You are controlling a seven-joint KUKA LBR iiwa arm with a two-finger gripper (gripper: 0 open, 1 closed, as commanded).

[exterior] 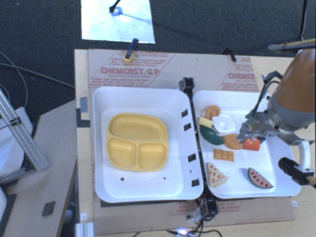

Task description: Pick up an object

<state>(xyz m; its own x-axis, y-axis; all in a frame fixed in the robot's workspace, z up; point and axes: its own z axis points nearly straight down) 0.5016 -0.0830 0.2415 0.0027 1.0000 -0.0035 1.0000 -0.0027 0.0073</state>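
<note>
Dark carpet (39, 19), pale floor panel (116, 14)

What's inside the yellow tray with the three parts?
Nothing can be seen inside the yellow tray. All three parts show plain yellow bottoms, with nothing covering them. The tray sits alone in the left bin. The toy foods lie in the right bin.
</note>
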